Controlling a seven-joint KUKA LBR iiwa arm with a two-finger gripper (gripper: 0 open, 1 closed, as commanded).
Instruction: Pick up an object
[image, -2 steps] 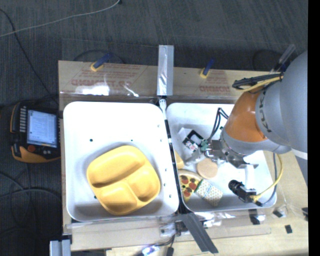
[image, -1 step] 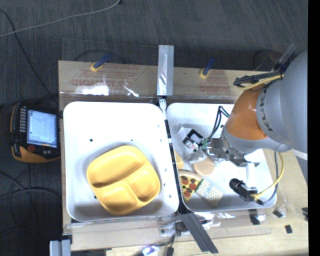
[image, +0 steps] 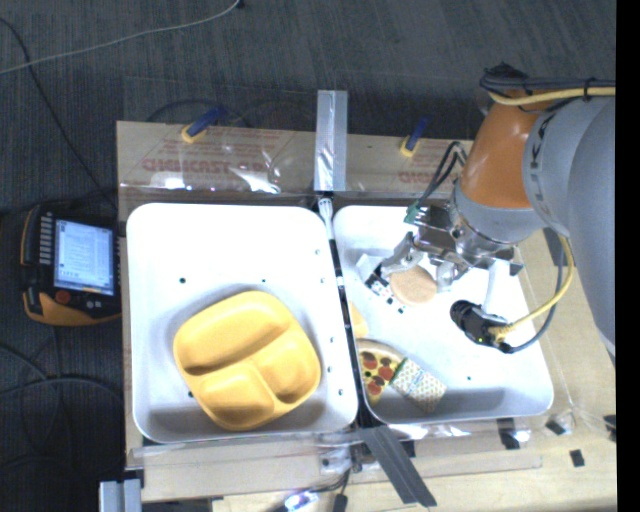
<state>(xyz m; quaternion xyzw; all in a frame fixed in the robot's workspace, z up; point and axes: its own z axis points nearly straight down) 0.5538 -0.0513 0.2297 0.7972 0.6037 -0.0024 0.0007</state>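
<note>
The gripper (image: 412, 268) hangs low in the right bin (image: 520, 395) over a tan disc (image: 413, 288); its grip, I cannot tell.

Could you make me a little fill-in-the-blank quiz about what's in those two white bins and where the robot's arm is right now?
1. The yellow tray lies in the ____ bin.
2. The pizza slice lies in the right bin, near its ____ edge.
3. The tool hangs over the ____ bin, just above a round tan disc.
4. The band on the arm is ____.

Missing words: left; front; right; orange
</note>
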